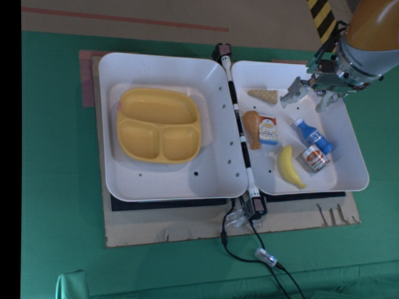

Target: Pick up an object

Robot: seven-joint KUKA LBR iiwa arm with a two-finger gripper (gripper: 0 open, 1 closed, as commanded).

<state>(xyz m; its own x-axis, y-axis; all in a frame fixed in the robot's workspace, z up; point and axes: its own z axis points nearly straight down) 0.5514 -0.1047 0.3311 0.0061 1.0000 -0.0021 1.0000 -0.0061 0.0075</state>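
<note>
Cables (262, 254): near edge, trailing over the green cloth (56, 167) from the join between the two bins. Cardboard sheet (156, 229): beneath both bins. Banana (289, 167): nearest item in the right bin (349, 167), lying lengthwise. Small can (315, 158): just right of the banana, touching the blue bottle (313, 136), which lies tilted just beyond it. Drumstick (252, 128): left part of the right bin, beside a small carton (268, 129). Yellow divided tray (159, 124): middle of the left bin (124, 73), three compartments. Wafer cone (263, 95): far left of the right bin. Gripper (310, 96): over the far right of the right bin, fingers spread apart, nothing between them, well beyond the bottle. Yellow-black hazard stripe (318, 5): far floor.
</note>
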